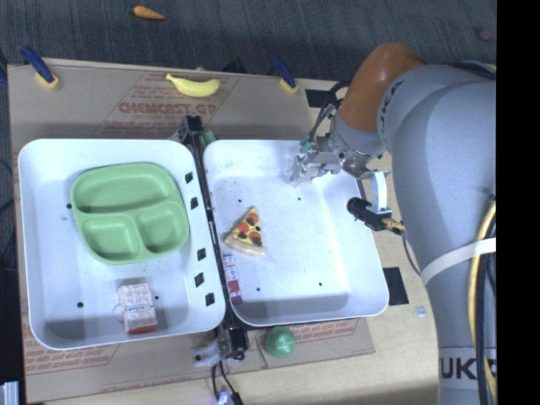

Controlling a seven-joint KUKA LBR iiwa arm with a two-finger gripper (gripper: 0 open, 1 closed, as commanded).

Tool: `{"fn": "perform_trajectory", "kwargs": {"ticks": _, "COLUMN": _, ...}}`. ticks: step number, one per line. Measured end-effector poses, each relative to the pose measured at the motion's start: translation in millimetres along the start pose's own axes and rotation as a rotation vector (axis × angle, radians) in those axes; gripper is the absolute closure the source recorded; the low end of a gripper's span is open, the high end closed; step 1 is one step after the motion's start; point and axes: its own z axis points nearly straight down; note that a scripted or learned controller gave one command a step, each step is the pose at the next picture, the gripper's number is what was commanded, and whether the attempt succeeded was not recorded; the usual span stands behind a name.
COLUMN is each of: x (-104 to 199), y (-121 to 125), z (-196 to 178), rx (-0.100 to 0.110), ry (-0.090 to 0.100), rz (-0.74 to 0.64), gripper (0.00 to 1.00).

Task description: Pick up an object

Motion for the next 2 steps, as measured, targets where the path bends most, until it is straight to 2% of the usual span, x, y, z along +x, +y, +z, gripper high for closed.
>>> {"fn": "perform_trajectory", "kwargs": {"ticks": 1, "x": 64.8, "y": -6.5, "z": -88.9, "rx": -0.004, "ry": 0.001, "rz": 0.004, "gripper": 1.00}}
{"fn": "perform_trajectory", "kwargs": {"ticks": 2, "x": 64.1, "y": -7.4, "z": -87.7, "rx": -0.001, "ry": 0.001, "rz": 0.005, "gripper": 0.00}}
